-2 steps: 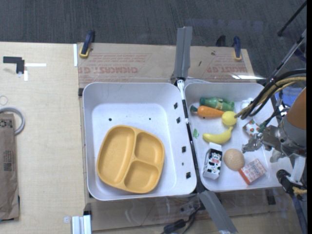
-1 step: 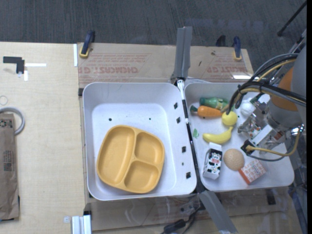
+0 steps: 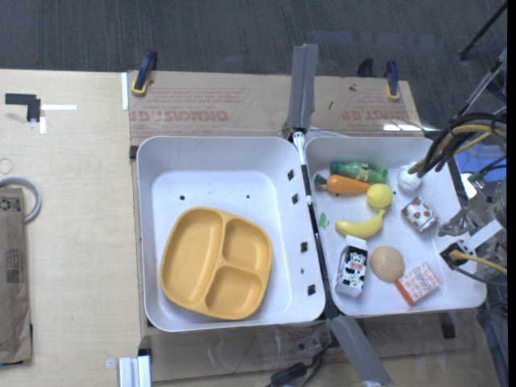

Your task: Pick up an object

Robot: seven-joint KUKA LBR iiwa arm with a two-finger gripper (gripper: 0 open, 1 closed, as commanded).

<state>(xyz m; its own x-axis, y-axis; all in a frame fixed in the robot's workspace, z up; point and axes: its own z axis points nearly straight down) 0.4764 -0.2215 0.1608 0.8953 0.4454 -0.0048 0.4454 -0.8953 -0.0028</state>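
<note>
The right bin (image 3: pixel 451 297) holds several toy foods. A green bottle (image 3: pixel 359 170) lies at the back, with a carrot (image 3: pixel 348 185) and a lemon (image 3: pixel 380 195) just in front of it. A banana (image 3: pixel 360 226) lies mid-bin, and a cow-print milk carton (image 3: pixel 351 270) stands near the front. Beside the carton sit a round tan bun (image 3: pixel 388 263) and a red-and-white box (image 3: pixel 418 282). A small strawberry-print carton (image 3: pixel 418 214) and a white garlic-like piece (image 3: pixel 409 179) lie toward the right. My gripper (image 3: pixel 463 226) hangs at the bin's right rim, just right of the strawberry carton, with nothing seen in it.
The left bin (image 3: pixel 161 168) carries a yellow divided plate (image 3: pixel 216 262). A grey divider post (image 3: pixel 303 87) rises between the bins at the back. Cables and the arm crowd the right edge. A brown paper bag (image 3: pixel 12 272) lies far left on the bench.
</note>
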